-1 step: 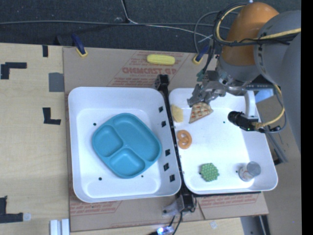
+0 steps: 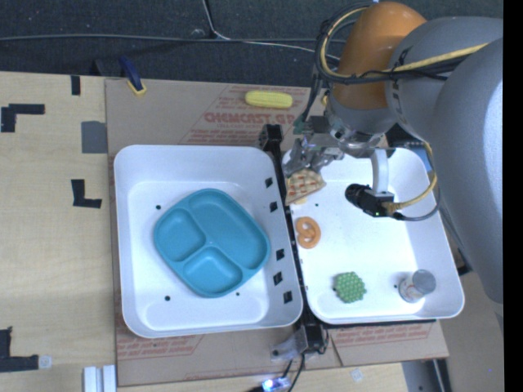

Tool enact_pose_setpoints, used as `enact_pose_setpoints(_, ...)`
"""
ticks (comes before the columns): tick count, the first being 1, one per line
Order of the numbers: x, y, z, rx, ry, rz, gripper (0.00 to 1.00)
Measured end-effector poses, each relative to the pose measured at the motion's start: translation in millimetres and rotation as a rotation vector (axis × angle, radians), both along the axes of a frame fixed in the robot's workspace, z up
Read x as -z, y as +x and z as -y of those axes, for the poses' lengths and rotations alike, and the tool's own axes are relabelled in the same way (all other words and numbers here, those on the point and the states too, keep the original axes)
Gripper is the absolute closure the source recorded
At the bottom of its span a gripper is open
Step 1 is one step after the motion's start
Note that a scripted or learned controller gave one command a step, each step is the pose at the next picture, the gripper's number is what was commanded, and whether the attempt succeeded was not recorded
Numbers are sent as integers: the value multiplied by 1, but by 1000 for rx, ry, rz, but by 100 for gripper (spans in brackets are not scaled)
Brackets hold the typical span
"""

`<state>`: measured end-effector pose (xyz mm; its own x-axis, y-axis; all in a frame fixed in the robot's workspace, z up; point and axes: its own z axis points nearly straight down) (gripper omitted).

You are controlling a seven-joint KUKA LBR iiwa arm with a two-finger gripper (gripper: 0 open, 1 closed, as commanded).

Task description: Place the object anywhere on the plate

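A: Where's the hand (image 2: 313,155)?

B: Down at the top-left corner of the right bin (image 2: 409,309), right over the waffle piece (image 2: 303,184). Looks like it's touching the waffle's upper edge, but can't tell if the fingers are open or clamped on it, too cluttered there.

A: So the step is the pick?

B: I'd say so. The waffle sits tight against the bin wall, so the grip should come in along the wall, not across it, and get a firm pinch before any lift.

A: Other stuff nearby?

B: Pretzel (image 2: 307,232) just below the waffle, green ball (image 2: 349,287) and a metal cylinder (image 2: 418,285) further down. Avoid nudging the pretzel.

A: Target?

B: Blue divided plate (image 2: 211,242) in the left bin (image 2: 131,178), bare. Carry needs to clear the divider between bins; any compartment works.
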<state>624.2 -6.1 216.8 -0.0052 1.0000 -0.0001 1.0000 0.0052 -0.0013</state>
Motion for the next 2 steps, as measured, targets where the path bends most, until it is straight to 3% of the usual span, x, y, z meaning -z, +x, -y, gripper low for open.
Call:
enact_pose_setpoints(1, 0, 7, -51, -1, 1, 0, 100)
enact_pose_setpoints(2, -15, -1, -103, -1, 2, 1, 100)
